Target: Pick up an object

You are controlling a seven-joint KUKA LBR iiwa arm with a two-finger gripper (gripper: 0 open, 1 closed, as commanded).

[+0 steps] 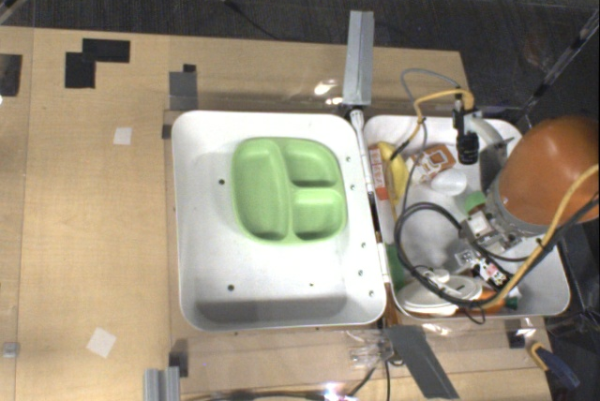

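Camera view: the grey arm with its orange band (553, 170) is seen plunged low into the right-hand shallow white bin (553, 296), wrapped in black and yellow cables. The gripper (466, 260) is buried among clutter, so its state cannot be told. A yellow banana-like object (397, 176) and a brown-printed packet (433, 163) are spotted at the bin's far left. A green moulded divided tray (286, 188) is left alone in the left-hand white bin (202, 296). A grasp attempt is judged underway; a clean lift is called for next.

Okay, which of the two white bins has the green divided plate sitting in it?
The left bin. The green plate lies in its middle, while the right bin sits under the arm with cluttered small items.
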